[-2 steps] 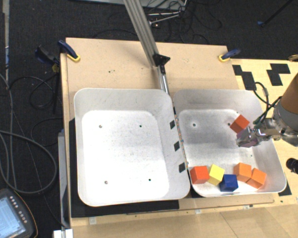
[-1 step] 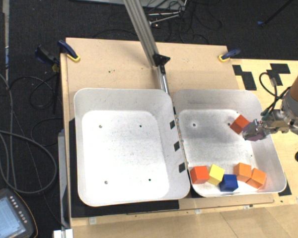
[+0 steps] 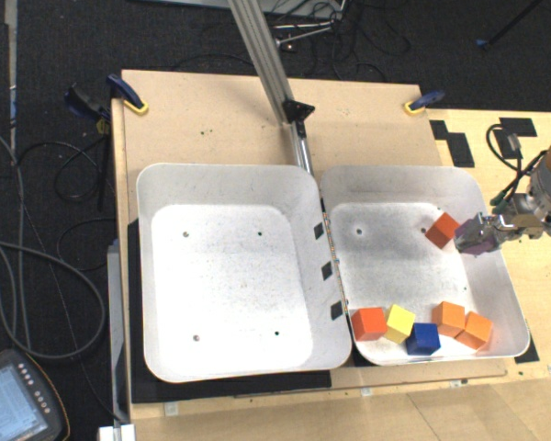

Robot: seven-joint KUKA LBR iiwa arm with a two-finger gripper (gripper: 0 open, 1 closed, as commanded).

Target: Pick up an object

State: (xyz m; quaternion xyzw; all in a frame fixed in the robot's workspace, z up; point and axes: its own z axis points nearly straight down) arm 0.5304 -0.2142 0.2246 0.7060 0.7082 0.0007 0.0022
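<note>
Where arm enters, claw (image 3: 478, 237) blurred, part cut off; cannot tell how far open. Orange cube (image 3: 442, 230) just beside claw tip, contact unclear. Five matte blocks (image 3: 421, 325) below claw, in right bin (image 3: 386, 219).

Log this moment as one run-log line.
task: pick up an object | hand: right bin, far right side | beside hand: orange block | near edge: five blocks, incl. blue block | grasp: unconfirmed
</note>
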